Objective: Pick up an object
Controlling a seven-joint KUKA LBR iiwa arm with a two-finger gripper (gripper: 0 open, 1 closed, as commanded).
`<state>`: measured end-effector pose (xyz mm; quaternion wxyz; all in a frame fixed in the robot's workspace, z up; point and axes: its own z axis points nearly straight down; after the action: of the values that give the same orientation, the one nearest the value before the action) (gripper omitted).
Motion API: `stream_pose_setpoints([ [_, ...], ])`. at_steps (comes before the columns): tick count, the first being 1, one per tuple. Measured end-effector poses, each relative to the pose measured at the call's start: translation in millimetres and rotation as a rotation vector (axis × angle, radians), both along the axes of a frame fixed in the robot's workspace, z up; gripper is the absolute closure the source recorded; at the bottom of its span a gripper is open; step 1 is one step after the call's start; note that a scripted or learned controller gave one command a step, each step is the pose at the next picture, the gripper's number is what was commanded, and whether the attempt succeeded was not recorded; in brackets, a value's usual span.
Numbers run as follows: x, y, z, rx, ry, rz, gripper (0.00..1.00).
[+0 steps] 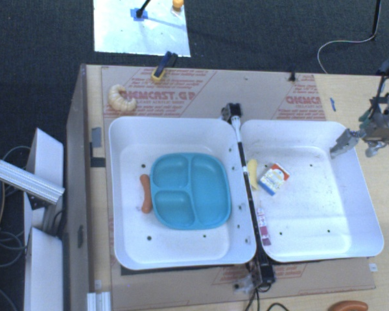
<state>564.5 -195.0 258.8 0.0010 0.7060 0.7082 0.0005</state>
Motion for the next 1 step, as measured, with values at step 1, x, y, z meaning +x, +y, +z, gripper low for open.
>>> stream_pose_setpoints([
  [1,6.1,39.1,-136.6,0.001,0.004,0.001,0.00],
])
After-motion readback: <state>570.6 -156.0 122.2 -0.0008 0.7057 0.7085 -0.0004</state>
